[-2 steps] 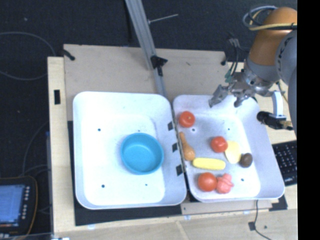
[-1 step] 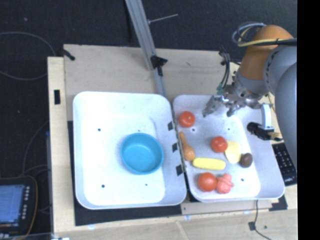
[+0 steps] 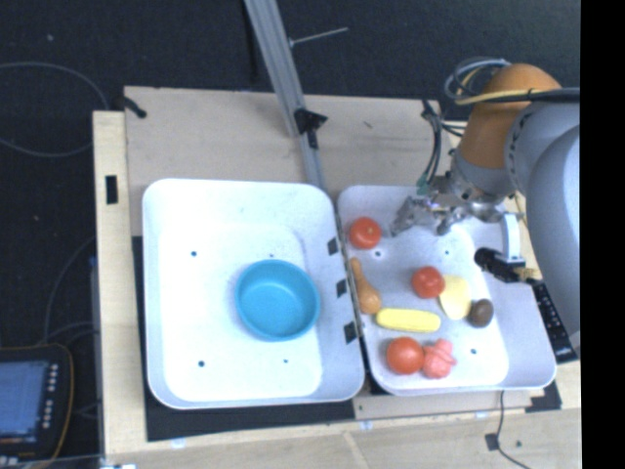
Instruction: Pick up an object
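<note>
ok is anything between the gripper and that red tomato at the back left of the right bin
Nothing visible is. The gripper hangs over the back of the right bin, and the red tomato lies to its left with bare white floor between them. The carrot and the other pieces lie nearer the front.

A pale wooden bench (image 3: pixel 215 135) stands on a dark floor (image 3: pixel 146 18), bearing two shallow white bins side by side: the left bin (image 3: pixel 195 198) the broader, the right bin (image 3: pixel 488 364) touching it along a seam fitted with small black clips (image 3: pixel 344 286). A black mat (image 3: pixel 244 420) shows beneath the left bin's near edge. A grey metal pole (image 3: pixel 273 47) slants down from the far side to meet the bins' shared corner, a black clamp (image 3: pixel 311 122) fixed on it. A thin cable (image 3: pixel 59 76) loops over the floor at left, and a handheld screen (image 3: pixel 29 399) glows blue near the bench's lower left corner
</note>
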Motion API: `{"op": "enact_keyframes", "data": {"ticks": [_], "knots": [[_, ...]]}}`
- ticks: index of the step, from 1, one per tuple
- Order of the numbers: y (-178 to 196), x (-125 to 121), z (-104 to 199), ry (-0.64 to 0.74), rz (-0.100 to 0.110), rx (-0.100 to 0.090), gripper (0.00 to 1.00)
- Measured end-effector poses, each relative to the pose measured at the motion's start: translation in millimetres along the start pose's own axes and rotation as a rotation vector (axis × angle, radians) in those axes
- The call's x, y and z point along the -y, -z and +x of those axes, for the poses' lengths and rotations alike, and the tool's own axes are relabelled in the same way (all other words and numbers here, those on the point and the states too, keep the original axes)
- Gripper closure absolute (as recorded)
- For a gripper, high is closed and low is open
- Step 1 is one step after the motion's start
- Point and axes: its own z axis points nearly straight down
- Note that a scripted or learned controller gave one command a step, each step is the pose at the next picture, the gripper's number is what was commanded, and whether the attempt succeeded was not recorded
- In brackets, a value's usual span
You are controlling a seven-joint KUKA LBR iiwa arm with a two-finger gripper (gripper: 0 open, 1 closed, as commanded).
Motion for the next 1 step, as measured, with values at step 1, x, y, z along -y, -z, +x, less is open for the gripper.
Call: {"op": "enact_keyframes", "data": {"ticks": [1], "knots": [[15.7,-1.9,-1.6,0.003,-0.008,0.005,1.0]]}}
